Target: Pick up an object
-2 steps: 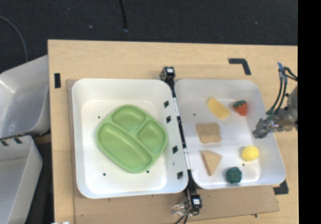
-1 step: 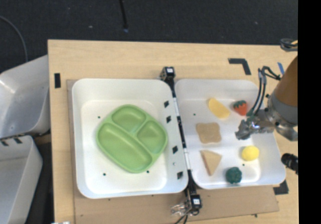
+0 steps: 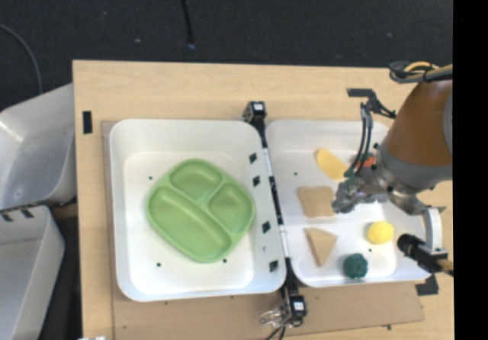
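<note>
The right bin [image 3: 293, 140] holds a yellow oval piece [image 3: 330, 163], a tan square slab [image 3: 315, 201], a tan wedge [image 3: 322, 244], a yellow ball [image 3: 380, 233] and a dark green ball [image 3: 354, 265]. My gripper [image 3: 347, 200] hangs low over this bin, its tip right at the tan square slab's right edge and just below the yellow oval piece. The grey and orange arm body covers the bin's right side.
The left bin [image 3: 130, 140] carries a green divided plate [image 3: 200, 209]. A black divider with clips [image 3: 268, 186] runs between the bins. Cables loop above the wrist [image 3: 370, 113]. The wooden bench [image 3: 191, 87] borders both bins.
</note>
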You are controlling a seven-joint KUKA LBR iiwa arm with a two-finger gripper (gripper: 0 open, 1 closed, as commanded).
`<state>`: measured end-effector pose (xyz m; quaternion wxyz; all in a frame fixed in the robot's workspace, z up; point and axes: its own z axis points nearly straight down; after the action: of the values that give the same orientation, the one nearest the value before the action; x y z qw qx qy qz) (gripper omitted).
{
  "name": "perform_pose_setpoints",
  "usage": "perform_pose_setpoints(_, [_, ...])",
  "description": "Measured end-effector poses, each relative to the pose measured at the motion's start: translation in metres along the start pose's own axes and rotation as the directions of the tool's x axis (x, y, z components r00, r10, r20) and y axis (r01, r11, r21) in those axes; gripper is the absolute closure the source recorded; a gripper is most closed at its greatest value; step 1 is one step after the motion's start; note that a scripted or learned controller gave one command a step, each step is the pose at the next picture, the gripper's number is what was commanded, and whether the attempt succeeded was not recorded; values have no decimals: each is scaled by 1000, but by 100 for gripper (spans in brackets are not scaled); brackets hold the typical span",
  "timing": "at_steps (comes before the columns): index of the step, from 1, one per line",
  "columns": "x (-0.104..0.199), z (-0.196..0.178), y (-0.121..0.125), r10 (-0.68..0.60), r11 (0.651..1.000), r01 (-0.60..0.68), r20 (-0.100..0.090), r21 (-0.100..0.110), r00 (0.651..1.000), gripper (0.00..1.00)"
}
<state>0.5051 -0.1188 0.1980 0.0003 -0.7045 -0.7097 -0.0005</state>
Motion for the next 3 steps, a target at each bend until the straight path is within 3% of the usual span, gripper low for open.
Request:
perform_pose_setpoints(2, [94,-29,10,-1,1000,1,0,-3,1000,100])
perform_pose_setpoints(3, [145,-22,17,0,1000,0,0,-1,1000,100])
